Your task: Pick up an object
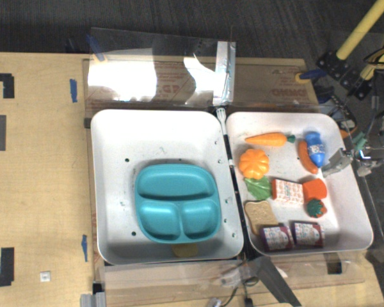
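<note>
The left bin [109, 133] holds a teal divided plate [176, 201], well apart from the toy food. The right bin [361, 226] is crowded: a carrot [266, 139] along the top, an orange pumpkin [254, 163] below it, a green leafy piece [258, 187], a slice of bread [262, 214], a red-and-white packet [287, 192], two dark cans [292, 235] side by side at the bottom, a strawberry [315, 197], and a blue-and-orange bottle [313, 151]. The gripper [345, 157] sits at that bin's right rim, just beside the bottle; whether it is spread or closed cannot be made out.
</note>
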You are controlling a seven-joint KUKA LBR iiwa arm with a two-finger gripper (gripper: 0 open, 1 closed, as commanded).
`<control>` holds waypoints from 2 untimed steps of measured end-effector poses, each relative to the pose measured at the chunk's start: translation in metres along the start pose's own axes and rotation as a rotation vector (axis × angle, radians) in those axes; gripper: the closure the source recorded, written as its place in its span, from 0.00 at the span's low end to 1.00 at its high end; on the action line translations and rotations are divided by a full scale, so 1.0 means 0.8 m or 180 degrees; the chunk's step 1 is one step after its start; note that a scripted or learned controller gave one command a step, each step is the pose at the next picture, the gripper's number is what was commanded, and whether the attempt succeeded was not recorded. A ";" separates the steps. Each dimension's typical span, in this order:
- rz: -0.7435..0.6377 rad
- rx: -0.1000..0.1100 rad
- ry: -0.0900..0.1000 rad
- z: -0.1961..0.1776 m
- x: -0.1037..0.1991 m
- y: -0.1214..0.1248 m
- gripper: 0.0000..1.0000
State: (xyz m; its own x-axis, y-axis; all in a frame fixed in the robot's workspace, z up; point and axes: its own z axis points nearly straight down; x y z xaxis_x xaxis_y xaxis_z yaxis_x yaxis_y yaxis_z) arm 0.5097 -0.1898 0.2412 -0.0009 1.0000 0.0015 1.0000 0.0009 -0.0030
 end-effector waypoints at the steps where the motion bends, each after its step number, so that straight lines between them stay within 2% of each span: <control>1: -0.0104 0.0016 0.0005 0.114 0.039 0.052 0.00; 2: 0.0087 -0.0022 0.0012 0.175 0.009 0.127 0.00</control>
State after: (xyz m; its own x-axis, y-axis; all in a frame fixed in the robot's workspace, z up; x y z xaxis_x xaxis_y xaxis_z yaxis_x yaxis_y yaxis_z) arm 0.6109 -0.1826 0.1009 0.0264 0.9996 0.0053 0.9996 -0.0264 0.0037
